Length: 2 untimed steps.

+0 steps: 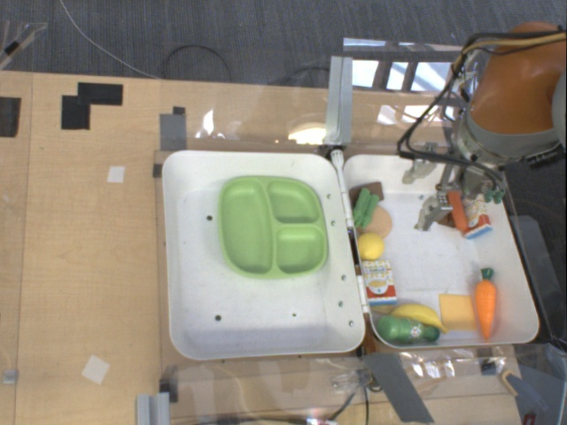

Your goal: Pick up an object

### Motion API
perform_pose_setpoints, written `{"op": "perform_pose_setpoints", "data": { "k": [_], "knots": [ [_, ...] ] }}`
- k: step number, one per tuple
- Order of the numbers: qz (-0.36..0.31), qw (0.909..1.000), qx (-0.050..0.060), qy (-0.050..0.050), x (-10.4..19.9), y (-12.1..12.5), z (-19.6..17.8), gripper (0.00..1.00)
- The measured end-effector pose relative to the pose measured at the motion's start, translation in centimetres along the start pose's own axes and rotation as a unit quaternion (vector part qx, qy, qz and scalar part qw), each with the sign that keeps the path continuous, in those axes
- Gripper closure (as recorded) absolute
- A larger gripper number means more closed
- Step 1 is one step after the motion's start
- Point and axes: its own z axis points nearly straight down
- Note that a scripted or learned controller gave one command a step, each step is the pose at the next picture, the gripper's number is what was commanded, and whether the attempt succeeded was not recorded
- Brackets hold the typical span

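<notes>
The red bottle [461,215] sits between the fingers of the gripper [450,209], which look closed on it, low in the right bin [523,326]. The carrot [485,303] lies below the gripper, the lemon [372,247] off to its left, leaving room.

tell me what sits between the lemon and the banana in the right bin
A small carton lies between the lemon and the banana, along the right bin's left wall, in the camera view.

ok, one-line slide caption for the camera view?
Gripper hangs over the right bin of toy food beside an orange-and-white item; green divided plate sits in the left bin.
</notes>
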Motion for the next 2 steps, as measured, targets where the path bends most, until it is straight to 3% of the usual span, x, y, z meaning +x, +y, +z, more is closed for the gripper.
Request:
{"op": "perform_pose_setpoints", "data": {
  "k": [1,2],
  "knots": [
    [-0.014,0.9999,0.001,-0.005,0.2,1.0,10.0,0.00],
    [0.133,0.9910,0.002,0.019,-4.8,1.5,10.8,0.00]
  ]
}}
